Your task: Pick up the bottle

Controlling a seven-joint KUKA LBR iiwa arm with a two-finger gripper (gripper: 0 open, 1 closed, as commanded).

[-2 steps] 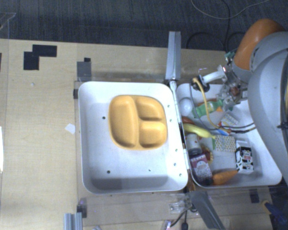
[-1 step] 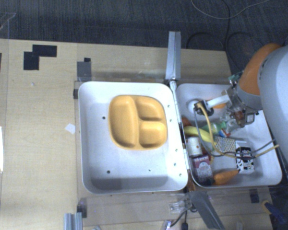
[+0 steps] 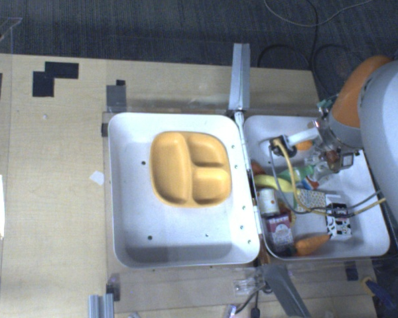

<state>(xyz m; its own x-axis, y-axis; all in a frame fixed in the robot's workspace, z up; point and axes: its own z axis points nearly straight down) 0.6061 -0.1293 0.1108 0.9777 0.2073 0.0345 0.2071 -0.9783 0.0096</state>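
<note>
While the arm (image 3: 385, 105) is leaning in over the right bin (image 3: 378, 244), I am watching from the approach stage, with nothing lifted yet. The left bin (image 3: 126, 197) is carrying only a yellow divided tray (image 3: 189, 167). The right bin is crowded. The gripper (image 3: 326, 161) is hanging over the clutter; I cannot tell how it is set. What I am taking for the bottle (image 3: 268, 203) is lying near the bin's left wall, beside a banana (image 3: 273, 181). Next I am expecting a shift leftward, then a clean descent.
</note>
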